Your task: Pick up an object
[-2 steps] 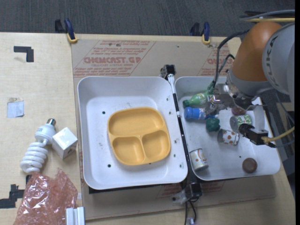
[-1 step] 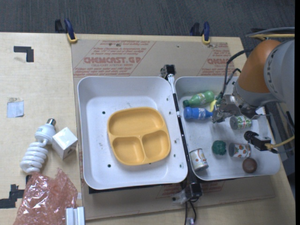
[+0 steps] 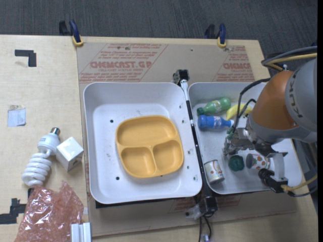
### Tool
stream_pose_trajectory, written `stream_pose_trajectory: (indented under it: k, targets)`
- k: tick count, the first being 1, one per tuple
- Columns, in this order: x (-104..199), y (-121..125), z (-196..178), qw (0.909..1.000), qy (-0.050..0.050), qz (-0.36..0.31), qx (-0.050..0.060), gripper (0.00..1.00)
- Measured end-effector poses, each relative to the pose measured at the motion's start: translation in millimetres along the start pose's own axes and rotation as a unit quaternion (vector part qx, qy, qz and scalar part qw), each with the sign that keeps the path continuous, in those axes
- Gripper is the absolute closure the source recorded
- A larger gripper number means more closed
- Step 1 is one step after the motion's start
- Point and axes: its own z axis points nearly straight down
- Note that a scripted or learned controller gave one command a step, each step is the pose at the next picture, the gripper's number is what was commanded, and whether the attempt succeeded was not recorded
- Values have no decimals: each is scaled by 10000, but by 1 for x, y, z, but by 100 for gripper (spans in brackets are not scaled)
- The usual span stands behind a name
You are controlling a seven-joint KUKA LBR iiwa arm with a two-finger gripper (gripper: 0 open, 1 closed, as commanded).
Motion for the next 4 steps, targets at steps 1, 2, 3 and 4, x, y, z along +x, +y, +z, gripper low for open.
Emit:
stream_pose_trajectory:
  k: [1,2,3,4]
  targets:
    - [-4,107,0,10000,-5,-24,-2,0]
    - [-10,25,1,10000,-2,-3,-2,0]
    - [-42,90,0,10000,-5,-24,-4,0]
    - [-51,13,0,10000,0,-3,-3,0]
